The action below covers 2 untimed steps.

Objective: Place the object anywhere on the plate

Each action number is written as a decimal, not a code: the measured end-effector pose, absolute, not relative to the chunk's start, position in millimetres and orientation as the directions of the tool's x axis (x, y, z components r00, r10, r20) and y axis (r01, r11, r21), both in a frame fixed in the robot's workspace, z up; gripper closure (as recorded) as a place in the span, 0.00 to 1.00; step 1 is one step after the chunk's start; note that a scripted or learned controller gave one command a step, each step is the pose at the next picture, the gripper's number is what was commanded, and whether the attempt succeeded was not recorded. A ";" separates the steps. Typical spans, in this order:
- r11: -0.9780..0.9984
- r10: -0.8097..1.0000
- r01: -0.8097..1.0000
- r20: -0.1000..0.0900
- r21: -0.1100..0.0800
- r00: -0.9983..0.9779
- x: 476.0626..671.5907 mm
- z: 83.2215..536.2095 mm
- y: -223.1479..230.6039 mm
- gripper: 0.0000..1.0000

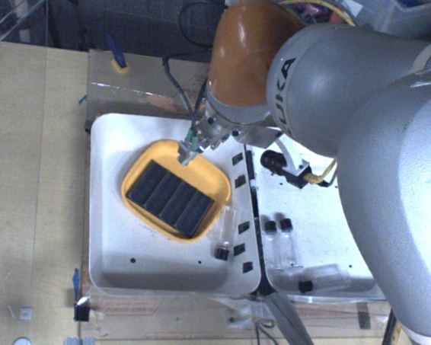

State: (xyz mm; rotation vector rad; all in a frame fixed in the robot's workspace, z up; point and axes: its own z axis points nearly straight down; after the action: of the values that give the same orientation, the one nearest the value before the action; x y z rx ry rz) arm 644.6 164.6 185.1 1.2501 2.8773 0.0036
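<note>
A yellow, rounded-square plastic plate sits in the left shallow white bin, turned at a slant and filling most of the bin's upper middle. A dark, ribbed rectangular slab lies flat inside the plate, its long side running from upper left to lower right, and it covers much of the plate's floor.

The grey arm with its orange band comes in from the upper right of the frame. Its tool points down over the plate's upper rim, just above the slab's upper corner. It is too small and dim to tell whether the tool is clenched or released, and nothing can be seen held in it.

A small clear vial with a black cap lies in the left bin, just right of the plate. In the right white bin, two more clear black-capped vials lie side by side near the dividing wall. Another clear vial lies on its side lower in that bin. Both bins rest on a pale wooden table.
</note>
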 end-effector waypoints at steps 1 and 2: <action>0.757 0.654 0.654 -0.001 0.002 -0.757 637.7 187.5 179.9 1.00; 0.828 0.560 0.560 0.000 0.001 -0.828 634.7 180.9 190.8 1.00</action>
State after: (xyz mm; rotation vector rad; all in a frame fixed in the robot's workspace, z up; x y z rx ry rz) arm 634.7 190.8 180.9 0.9198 3.0034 0.0010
